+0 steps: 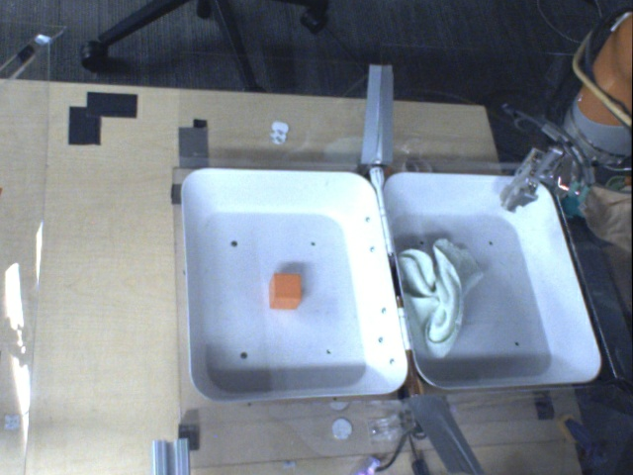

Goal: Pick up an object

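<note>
Claw [521, 192] hangs at the right bin's [584, 310] far corner, finger state not discernible; the crumpled cloth [438, 287] lies below and left of it, the orange cube [286, 291] well left, so descending here risks striking the rim, grasping nothing.

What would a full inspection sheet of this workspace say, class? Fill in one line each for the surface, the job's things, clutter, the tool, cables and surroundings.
Surface: pale wooden bench bearing two shallow white bins side by side, left bin and right bin.
Job's things: orange cube near the middle of the left bin; crumpled pale cloth in the right bin, against its left wall.
Clutter: black tape patches at the bench's far left corner.
Tool: tool above the right bin's far right corner, nothing between its fingers.
Cables: thin cable on the floor, far right.
Surroundings: dark carpet; black chair base.
</note>
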Available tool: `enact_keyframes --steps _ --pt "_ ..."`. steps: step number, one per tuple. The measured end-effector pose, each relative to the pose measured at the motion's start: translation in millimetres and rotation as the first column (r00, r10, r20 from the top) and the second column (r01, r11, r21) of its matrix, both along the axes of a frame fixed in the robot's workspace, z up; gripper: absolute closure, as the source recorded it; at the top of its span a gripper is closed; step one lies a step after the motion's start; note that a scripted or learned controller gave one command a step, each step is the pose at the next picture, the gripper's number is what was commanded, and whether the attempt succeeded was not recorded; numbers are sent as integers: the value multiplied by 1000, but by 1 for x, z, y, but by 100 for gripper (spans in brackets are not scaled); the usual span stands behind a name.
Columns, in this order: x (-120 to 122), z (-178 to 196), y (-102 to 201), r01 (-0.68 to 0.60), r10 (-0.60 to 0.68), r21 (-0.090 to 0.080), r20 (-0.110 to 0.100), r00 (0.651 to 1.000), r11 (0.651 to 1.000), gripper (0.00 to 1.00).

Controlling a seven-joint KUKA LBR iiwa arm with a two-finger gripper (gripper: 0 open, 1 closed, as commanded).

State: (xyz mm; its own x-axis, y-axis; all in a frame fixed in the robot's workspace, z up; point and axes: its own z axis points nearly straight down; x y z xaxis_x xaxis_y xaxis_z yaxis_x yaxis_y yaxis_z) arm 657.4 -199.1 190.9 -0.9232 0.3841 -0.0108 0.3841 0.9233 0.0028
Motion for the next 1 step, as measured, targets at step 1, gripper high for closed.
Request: enact_keyframes --steps 1 --pt "0 93 36 -191 191 -2 0 982 982 100"
